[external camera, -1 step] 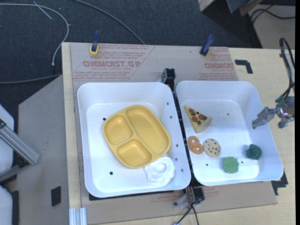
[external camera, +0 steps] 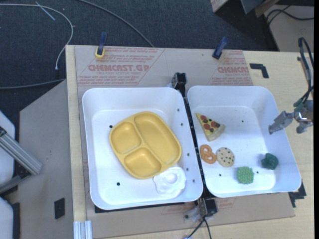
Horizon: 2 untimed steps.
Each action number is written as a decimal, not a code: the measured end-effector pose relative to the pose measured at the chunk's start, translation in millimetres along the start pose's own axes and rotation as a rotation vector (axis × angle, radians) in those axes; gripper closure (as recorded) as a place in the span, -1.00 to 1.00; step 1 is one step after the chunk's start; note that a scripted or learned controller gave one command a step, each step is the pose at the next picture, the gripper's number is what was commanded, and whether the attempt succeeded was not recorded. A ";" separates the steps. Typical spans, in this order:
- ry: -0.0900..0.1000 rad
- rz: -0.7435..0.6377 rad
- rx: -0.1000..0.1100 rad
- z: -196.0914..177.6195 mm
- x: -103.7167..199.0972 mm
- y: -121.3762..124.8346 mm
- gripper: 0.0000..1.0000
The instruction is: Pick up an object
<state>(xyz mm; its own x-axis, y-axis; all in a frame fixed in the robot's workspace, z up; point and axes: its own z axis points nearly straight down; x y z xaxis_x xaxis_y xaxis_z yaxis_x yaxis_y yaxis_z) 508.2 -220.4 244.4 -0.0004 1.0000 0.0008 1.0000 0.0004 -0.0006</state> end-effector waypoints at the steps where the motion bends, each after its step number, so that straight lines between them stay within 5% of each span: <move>1: 0.003 -0.001 0.006 56.2 10.7 1.6 -1.00; 2: 0.003 0.000 0.006 117.8 17.6 0.8 -1.00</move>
<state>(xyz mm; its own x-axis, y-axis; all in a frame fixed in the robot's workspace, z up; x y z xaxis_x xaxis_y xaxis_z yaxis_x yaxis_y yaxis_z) 508.9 -202.7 126.6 -0.0004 1.0000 0.0041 1.0000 0.0005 -0.0065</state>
